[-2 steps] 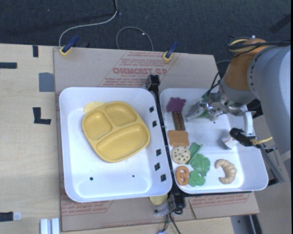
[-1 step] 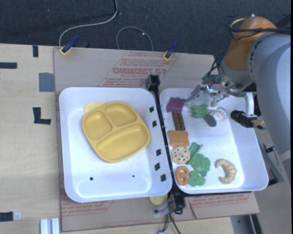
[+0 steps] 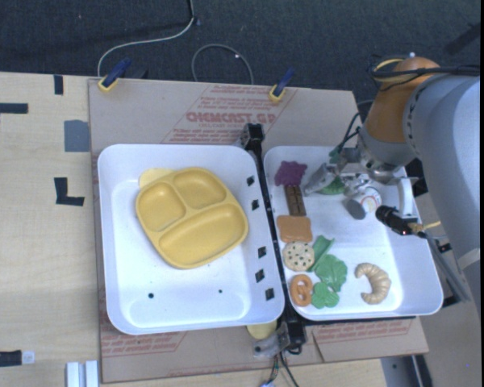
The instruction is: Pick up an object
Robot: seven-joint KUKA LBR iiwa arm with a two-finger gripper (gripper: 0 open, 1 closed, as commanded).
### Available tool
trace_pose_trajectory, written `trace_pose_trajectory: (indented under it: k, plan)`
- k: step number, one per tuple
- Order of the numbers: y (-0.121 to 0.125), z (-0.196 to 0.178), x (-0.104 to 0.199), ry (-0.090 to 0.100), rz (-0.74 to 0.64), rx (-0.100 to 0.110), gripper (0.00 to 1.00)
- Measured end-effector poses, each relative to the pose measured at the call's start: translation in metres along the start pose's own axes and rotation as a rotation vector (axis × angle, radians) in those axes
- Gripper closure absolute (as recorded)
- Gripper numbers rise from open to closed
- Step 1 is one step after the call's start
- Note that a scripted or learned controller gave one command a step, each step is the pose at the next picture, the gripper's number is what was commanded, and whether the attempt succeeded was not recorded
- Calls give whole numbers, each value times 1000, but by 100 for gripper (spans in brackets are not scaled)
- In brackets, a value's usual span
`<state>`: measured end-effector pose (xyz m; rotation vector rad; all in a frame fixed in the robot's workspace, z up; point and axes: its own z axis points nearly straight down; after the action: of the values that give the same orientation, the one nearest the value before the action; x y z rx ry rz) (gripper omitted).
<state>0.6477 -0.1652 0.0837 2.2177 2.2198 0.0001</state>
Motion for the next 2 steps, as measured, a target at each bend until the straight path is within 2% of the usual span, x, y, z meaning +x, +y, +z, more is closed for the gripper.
trace_pose_trajectory:
  k: [1,2]
  plan:
    - [22,-62,-38,-1,1,-3,0]
    - [13,1,-12,-1,-2,1,0]
